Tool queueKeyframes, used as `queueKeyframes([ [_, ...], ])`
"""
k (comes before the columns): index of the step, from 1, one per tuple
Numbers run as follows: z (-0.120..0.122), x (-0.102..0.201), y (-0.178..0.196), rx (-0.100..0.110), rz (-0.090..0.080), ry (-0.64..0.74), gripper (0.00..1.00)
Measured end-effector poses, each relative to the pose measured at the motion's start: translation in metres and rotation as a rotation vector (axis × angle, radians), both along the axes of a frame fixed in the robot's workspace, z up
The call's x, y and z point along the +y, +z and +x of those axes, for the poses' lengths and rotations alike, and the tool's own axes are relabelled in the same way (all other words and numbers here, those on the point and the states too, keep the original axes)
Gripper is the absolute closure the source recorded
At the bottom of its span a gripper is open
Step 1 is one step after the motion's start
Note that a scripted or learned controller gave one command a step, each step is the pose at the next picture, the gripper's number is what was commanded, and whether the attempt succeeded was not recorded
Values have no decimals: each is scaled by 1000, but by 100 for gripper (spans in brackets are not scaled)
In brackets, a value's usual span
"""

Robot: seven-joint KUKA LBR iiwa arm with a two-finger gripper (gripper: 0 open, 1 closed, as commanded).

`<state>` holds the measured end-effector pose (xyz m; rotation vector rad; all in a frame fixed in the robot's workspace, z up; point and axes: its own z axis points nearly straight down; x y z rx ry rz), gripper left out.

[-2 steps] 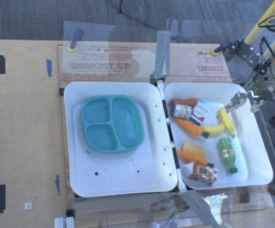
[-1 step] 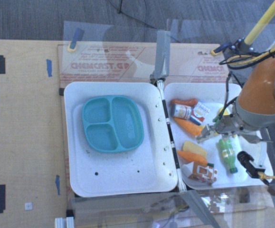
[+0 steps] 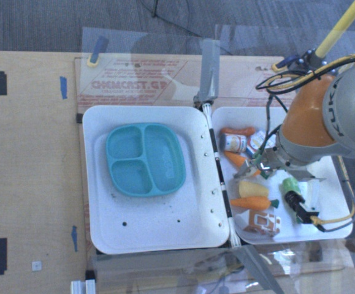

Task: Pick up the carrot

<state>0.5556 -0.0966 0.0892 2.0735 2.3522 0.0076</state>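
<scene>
Carrot (image 3: 249, 203) in right white bin (image 3: 343, 188)

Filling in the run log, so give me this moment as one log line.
task: pick up carrot | gripper: low in right bin | carrot: lying in right bin, not held | teal plate: left bin

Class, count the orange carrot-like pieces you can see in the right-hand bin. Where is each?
3. One carrot at the far end, another beside the gripper, a third nearer the front. The arm may hide more.
</scene>
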Motion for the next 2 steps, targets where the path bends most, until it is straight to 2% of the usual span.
queueKeyframes([
  [1, 1, -4, 11, -7, -4, -6, 100],
  [2, -22, 49, 95, 8, 0, -27, 100],
])
